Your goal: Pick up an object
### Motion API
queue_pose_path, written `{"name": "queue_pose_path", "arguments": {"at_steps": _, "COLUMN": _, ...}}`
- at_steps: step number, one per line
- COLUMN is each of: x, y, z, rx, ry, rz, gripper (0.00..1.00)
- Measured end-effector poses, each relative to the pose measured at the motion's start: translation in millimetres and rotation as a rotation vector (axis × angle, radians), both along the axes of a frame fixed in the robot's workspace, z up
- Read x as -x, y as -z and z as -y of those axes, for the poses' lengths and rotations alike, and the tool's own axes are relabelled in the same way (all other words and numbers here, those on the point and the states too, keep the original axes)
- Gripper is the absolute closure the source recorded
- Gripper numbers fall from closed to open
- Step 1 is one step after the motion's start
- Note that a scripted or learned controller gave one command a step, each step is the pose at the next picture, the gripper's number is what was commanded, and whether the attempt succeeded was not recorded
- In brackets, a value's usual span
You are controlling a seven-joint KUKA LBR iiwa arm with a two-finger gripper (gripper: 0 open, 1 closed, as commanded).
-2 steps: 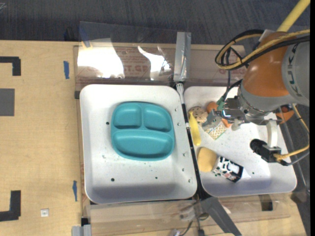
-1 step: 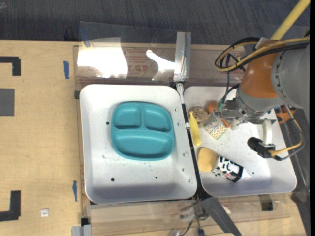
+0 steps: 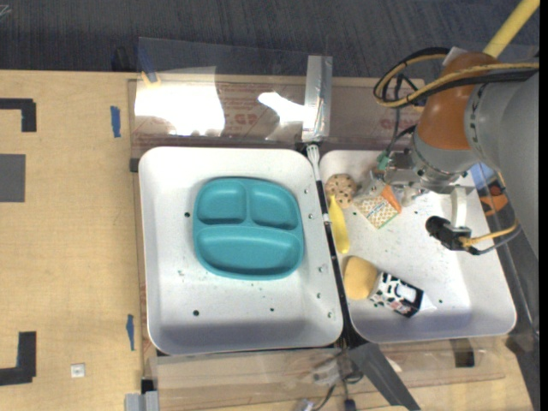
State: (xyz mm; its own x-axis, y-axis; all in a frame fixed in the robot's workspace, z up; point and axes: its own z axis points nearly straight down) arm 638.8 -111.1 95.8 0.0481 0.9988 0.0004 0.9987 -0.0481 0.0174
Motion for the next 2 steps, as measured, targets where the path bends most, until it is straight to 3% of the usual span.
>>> {"name": "queue_pose_path", "arguments": {"at_steps": 1, "x": -2.1, "y": -12.7, "z": -1.4, "rx": 0.001, "ry": -0.003, "rz": 0.006, "gripper": 1.0}}
{"name": "queue_pose_path", "arguments": {"at_steps": 2, "x": -3.9, "y": -106.8, "z": -6.0, "rx": 0.001, "ry": 0.005, "rz": -0.007, "gripper": 1.0}}
